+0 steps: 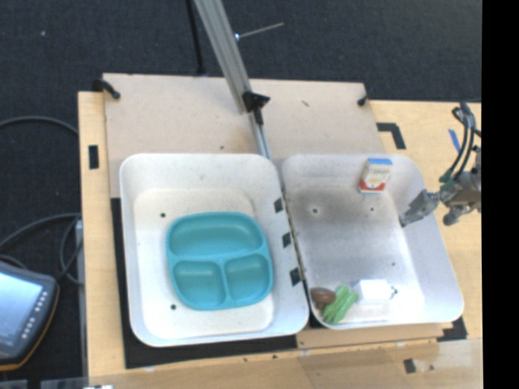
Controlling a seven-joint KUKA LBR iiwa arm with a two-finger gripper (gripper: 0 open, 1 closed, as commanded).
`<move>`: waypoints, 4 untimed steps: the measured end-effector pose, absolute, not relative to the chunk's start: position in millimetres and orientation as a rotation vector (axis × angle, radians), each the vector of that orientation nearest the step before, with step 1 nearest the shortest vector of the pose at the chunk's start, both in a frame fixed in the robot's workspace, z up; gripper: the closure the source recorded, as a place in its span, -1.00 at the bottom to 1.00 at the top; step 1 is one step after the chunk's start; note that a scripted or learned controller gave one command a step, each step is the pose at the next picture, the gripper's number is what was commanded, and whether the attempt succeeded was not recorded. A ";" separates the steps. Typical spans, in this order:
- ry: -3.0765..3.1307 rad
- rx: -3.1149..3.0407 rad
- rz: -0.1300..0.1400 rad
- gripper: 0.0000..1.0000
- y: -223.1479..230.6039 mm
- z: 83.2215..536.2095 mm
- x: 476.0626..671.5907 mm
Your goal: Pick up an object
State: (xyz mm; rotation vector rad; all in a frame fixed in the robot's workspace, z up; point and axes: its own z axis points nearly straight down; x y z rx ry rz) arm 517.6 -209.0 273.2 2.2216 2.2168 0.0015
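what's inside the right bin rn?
The right bin holds a small red-and-white carton near its far wall, and at the near edge a brown object, a green object and a white object. Whether anything lies beneath that cluster cannot be seen.

You are looking down on a light wooden bench [97,217] topped by a pale board [203,112], set on dark carpet floor [81,31]. An aluminium rail [220,39] slants in from the top centre. At lower left sits a grey screen [20,310], with black cables [32,177] trailing nearby.
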 end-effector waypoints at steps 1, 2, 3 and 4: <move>2.216 2.218 0.003 1.00 -210.2 284.4 518.3; 2.230 2.215 -0.001 1.00 -165.1 236.2 556.8; 2.232 2.219 -0.003 1.00 -112.7 157.1 581.7; 2.232 2.212 0.006 1.00 -13.3 202.6 540.7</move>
